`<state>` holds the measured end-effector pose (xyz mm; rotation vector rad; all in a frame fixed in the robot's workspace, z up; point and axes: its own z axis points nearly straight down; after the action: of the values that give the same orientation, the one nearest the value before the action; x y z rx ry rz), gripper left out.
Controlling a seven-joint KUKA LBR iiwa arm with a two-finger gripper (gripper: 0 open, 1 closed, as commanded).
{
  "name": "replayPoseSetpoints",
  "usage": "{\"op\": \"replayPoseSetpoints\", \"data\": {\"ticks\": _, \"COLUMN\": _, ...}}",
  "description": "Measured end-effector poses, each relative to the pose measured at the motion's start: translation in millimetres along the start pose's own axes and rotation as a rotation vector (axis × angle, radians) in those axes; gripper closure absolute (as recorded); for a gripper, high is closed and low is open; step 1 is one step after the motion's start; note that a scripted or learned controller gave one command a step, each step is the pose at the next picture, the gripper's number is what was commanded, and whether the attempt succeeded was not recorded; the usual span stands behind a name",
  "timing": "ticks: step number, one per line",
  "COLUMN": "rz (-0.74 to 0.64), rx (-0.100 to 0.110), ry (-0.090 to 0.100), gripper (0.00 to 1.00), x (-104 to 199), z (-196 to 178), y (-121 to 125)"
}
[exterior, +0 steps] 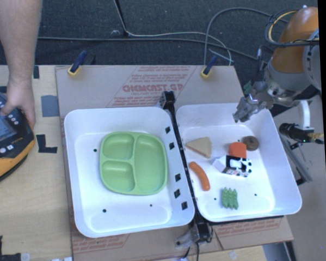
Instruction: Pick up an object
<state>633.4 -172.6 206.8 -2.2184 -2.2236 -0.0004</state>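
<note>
Six items in rt bin (273, 148), all below gripper (242, 115); jaws' state unclear.

arm (290, 66): grey | wrist band: orange | tool (243, 113): grey metal | cables: dark, looped

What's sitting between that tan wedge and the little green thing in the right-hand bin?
In the camera view, an orange sausage-shaped piece lies between the tan wedge and the small green piece, slanting across the bin floor.
</note>
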Motion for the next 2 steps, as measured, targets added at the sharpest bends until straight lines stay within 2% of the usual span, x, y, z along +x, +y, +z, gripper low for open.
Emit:
{"op": "replayPoseSetpoints", "data": {"ticks": 1, "rz": 0.0, "rx": -0.001, "ry": -0.001, "gripper": 1.0, "x": 0.4, "z": -50.7, "y": 1.4}}
{"op": "replayPoseSetpoints", "data": {"ticks": 2, "rz": -0.004, "rx": 0.004, "ry": 0.0, "gripper": 1.0, "x": 51.1, "z": -53.6, "y": 0.0}}
